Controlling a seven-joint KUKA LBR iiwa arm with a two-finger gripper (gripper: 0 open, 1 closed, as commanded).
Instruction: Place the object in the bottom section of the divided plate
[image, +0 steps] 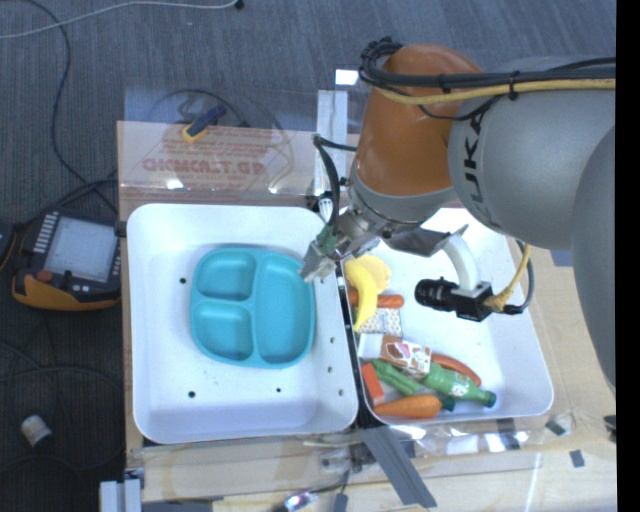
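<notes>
The gripper (322, 256) hovered at the right edge of the blue divided plate (252, 308) in the left bin (160, 400). Whether its jaws were apart or together could not be told. A banana (366, 284) lay just beside it in the right bin (525, 375).

Dark grey carpet (200, 45), trailing cables (70, 70)

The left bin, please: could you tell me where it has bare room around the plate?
In the left bin, the widest bare floor runs below the plate, toward the near wall. Narrower strips lie left of the plate and above it. The pincer hangs over the plate's upper right edge, by the divider. The right bin is crowded: banana, carrot and other toy food fill its left half.
</notes>
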